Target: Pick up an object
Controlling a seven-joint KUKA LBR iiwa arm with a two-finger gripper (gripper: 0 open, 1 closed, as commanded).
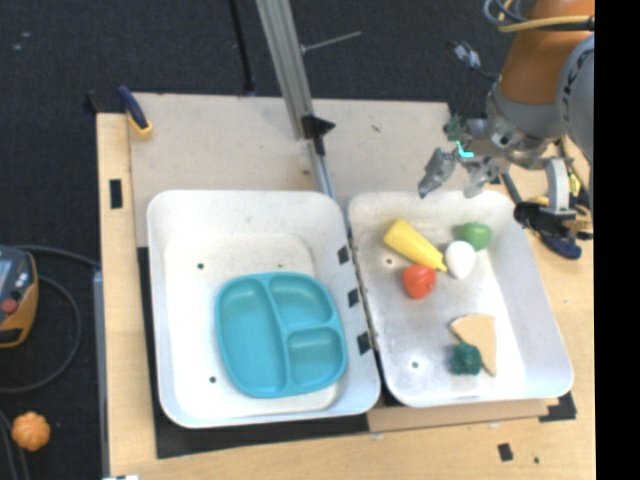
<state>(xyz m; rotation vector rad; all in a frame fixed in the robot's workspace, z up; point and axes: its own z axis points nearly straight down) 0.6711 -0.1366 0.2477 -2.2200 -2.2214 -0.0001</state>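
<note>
Right-hand shallow white bin is our landmark, and inside it sits the lot: a yellow tapered plastic piece near its upper left, tilted, with a white rounded ball touching its lower end. A green rounded toy lies just above the ball, toward the bin's far rim. A red-orange plastic fruit rests just below the yellow piece. Down toward the bin's near edge, a tan wedge lies with a dark green bushy toy touching its lower side.

The gripper hovers over the bin's far rim, jaws spread apart with nothing between them.

Left of that bin, touching it, a second shallow white bin holds a turquoise three-compartment plate.

Both bins rest on a light wooden desk; dark carpet lies around it. A small orange ball sits on the floor, far left.
</note>
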